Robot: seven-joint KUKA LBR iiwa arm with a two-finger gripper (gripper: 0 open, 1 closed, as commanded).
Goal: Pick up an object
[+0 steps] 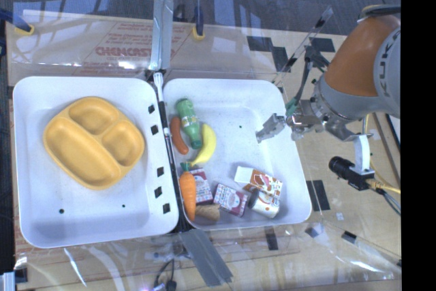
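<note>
The gripper (271, 127) hung over the right side of the right bin (225, 88), its grey tip holding nothing; whether the fingers stood wide or narrow could not be told. Behind it the arm (357, 68) reached in from the right. The objects lay well to the left and near side of the tip: a green bottle (187, 118), a banana (207, 145) and a sausage (178, 135) by the bin's left wall, a carrot (187, 195) nearer, and small cartons (264, 187) along the near wall. In the left bin (41, 218) sat a yellow tray (94, 141).
</note>
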